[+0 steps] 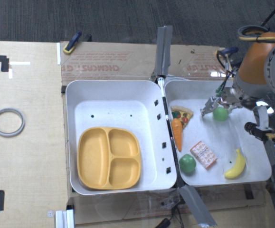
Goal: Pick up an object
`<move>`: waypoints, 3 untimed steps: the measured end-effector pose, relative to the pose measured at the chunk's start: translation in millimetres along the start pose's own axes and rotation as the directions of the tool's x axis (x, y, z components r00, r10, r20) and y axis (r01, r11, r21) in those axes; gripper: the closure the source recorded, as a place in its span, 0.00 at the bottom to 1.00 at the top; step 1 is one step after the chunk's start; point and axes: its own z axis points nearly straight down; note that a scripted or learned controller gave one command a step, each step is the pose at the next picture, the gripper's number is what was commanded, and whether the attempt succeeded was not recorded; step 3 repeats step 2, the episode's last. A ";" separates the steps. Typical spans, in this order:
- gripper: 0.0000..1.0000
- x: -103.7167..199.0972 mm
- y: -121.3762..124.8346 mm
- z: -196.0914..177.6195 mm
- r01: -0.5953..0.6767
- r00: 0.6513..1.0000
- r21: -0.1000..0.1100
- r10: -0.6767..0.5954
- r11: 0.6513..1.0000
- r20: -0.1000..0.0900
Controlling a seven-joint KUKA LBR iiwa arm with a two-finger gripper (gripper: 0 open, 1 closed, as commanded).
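Observation:
My gripper hangs over the back of the right bin, its fingers spread apart and open. A small green ball sits right under it, between the fingertips, and I see no grip on it. Lying in the same bin are a pizza slice toy, an orange carrot, a green round fruit, a red-and-white box and a yellow banana.
The left bin holds a yellow divided plate. A grey divider post stands between the bins at the back. A tape roll lies on the bench at the far left.

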 end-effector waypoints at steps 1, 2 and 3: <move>1.00 -0.5 0.4 -9.6 0.000 1.000 -0.001 0.000 1.000 0.001; 1.00 72.5 -73.3 -107.4 -0.061 0.998 0.000 0.061 0.998 0.000; 1.00 72.5 -73.3 -107.4 -0.061 0.998 0.000 0.061 0.998 0.000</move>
